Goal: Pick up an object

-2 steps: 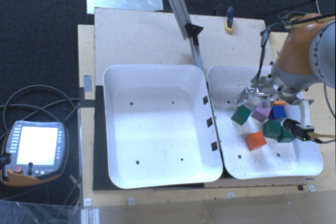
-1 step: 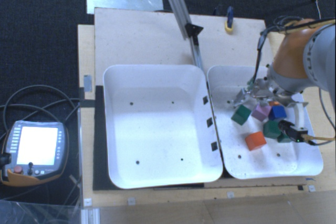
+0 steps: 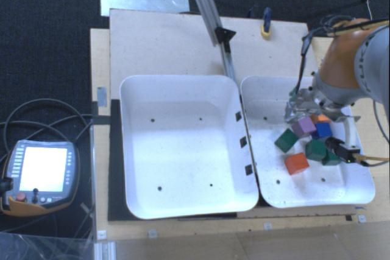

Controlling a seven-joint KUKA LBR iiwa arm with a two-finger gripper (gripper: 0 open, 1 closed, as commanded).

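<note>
Several small blocks lie in the right bin (image 3: 274,189): a purple block (image 3: 304,126), a blue block (image 3: 323,129) with a bit of orange behind it, a dark green block (image 3: 286,140), an orange-red block (image 3: 297,162) and two more green blocks (image 3: 317,150) beside it. My gripper (image 3: 297,109) hangs low over the bin, just above and left of the purple block, at the end of the grey arm with the orange band (image 3: 341,55). No block shows between its fingers.
The left bin (image 3: 183,143) stands beside the right one, split from it by a shared wall with black clips. A slanted metal pole (image 3: 207,0) crosses the back of the bench. A teach pendant (image 3: 39,176) lies at far left.
</note>
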